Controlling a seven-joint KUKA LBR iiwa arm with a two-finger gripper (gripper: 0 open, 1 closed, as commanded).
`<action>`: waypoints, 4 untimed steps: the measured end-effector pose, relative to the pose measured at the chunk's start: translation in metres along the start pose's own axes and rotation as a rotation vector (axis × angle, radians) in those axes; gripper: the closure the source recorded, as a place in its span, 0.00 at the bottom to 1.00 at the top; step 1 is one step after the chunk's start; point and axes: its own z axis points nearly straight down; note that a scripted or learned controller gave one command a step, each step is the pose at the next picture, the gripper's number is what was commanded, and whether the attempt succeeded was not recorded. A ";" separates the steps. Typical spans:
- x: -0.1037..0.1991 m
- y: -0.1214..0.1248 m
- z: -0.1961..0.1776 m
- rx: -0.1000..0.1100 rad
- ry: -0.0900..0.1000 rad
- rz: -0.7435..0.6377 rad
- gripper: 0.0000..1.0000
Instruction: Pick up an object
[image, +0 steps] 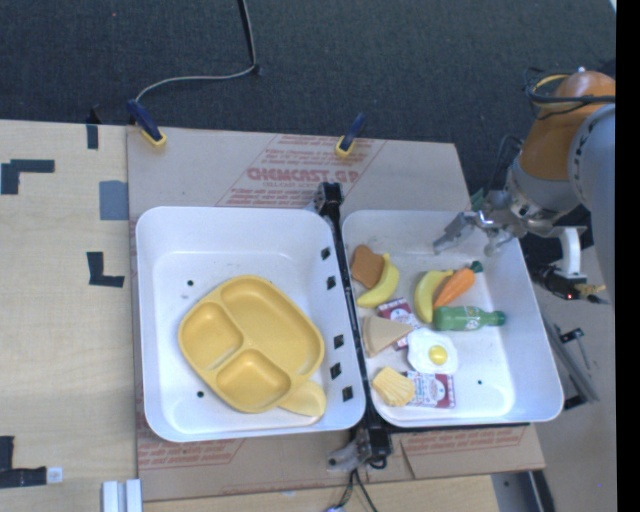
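Note:
The right bin (535, 385) holds several toy foods: a brown cookie (366, 265), two bananas (381, 288) (429, 294), a carrot (456, 285), a green bottle (468, 319), a fried egg (432, 353), a cheese wedge (384, 334) and a yellow crinkled piece (392, 385). My gripper (470, 236) hovers over the bin's far right corner, just above the carrot's tip. Its fingers are spread open with nothing between them.
The left bin (160, 250) holds a yellow divided tray (250, 342). A red and white packet (437, 391) lies by the yellow crinkled piece. A black divider (340, 270) runs between the bins. Clamps (148, 125) (349, 140) hold the cardboard at the back.

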 end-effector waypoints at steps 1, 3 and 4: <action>0.059 -0.048 0.046 -0.018 -0.005 -0.001 0.00; -0.003 -0.066 0.036 0.009 0.023 -0.006 0.00; 0.043 -0.017 0.051 -0.002 0.001 -0.001 0.00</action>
